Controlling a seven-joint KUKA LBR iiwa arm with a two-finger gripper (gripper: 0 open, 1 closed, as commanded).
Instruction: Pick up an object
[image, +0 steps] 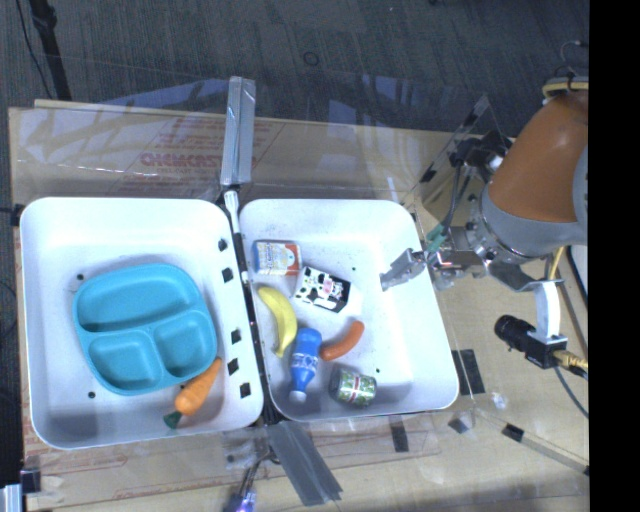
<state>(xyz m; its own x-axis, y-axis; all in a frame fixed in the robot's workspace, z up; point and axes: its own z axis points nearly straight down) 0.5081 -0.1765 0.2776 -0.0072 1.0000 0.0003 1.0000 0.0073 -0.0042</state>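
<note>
1. My two shallow white plastic bins sit side by side on the bench: the left bin (40, 330) and the right bin (425, 345), touching along the middle divider.
2. My grey arm with the orange band (535, 165) comes in from the right, wrist hanging just past the right bin's right wall.
3. The light blue three-compartment plastic tray (140, 325) takes up most of the left bin.
4. My gripper (405, 268) hovers over the right bin's upper right area, nothing between the fingers. Honestly can't tell if they're spread or pressed together from this angle.
5. The yellow banana (279, 317) lies along the right bin's left side.
6. An orange carrot (197, 388) leans against the tray's lower right corner.
7. Small stuff in the right bin: a blue and white bottle (304, 360) just below the banana, an orange sausage-shaped piece (343, 340) beside it, a green can (353, 387) near the front wall, a black and white patterned box (323, 288), and a small white carton (275, 258).
</note>
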